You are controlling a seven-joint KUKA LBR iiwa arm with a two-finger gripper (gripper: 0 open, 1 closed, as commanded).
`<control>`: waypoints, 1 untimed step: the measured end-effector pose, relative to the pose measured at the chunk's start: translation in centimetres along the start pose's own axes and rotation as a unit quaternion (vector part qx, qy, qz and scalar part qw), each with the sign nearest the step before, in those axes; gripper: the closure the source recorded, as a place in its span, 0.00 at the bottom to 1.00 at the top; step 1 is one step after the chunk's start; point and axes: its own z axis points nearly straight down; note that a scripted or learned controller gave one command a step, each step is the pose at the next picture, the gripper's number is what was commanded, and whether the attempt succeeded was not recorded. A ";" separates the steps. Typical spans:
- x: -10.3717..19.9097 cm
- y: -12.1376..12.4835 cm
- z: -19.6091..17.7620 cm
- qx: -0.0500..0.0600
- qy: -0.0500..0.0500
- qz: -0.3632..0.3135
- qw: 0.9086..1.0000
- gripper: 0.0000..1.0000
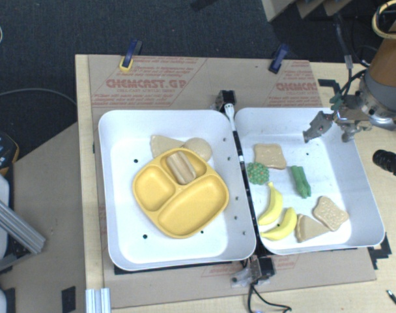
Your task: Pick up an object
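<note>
My gripper [331, 130] hangs over the far right part of the right bin [354, 168], above its bare floor. Its fingers [313, 130] are spread open and nothing sits between them. Below and to its left lie a toast slice [269, 155], a broccoli piece [256, 173] and a green pickle [300, 180]. A banana [277, 214] and two bread pieces [331, 212] [309, 227] lie near the bin's front edge.
The left bin [120, 175] holds a yellow divided plate [182, 199] with a brown roll [180, 167] in one compartment. Beige food pieces [198, 149] lie behind the plate. A black divider [239, 162] runs between the bins. Blue clamps [278, 59] hold the board's far edge.
</note>
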 end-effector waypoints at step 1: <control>9.1 -0.6 -16.0 -0.010 0.000 -0.005 1.000 0.00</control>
